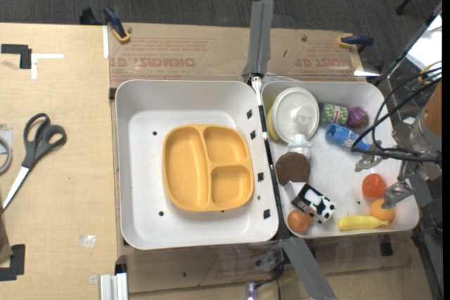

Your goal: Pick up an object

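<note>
The gripper [385, 183] is seen spread open and empty, just beside the orange ball [382, 210], which lies near the yellow banana [361, 223]. The ball could be nudged away, since it rolls.

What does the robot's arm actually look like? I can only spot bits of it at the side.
At the right edge an orange-brown rounded part of the arm shows, with grey metal below it. Thin black cables loop around it. Lower down sits the gripper, made of pale grey metal with slim, angular fingers, above the right white bin.
</note>
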You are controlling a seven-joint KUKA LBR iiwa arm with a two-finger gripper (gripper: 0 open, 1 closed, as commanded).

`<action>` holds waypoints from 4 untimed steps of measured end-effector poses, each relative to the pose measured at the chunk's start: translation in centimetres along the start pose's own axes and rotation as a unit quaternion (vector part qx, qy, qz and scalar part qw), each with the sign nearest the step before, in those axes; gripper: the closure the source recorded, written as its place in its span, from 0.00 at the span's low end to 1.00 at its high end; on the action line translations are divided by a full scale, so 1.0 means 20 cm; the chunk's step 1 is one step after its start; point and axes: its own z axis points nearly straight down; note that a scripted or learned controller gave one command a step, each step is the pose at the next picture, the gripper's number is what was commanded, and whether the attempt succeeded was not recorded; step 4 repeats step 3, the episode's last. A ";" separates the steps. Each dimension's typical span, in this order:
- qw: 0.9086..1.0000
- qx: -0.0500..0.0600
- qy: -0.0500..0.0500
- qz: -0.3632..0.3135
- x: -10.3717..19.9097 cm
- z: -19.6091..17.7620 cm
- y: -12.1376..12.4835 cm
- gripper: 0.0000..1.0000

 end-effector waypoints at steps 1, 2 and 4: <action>0.999 0.000 -0.001 0.044 -0.26 0.32 0.22 0.00; 0.996 0.001 -0.003 0.084 -0.64 0.30 0.07 0.00; 0.998 0.002 -0.003 0.069 -0.61 0.32 -0.05 0.00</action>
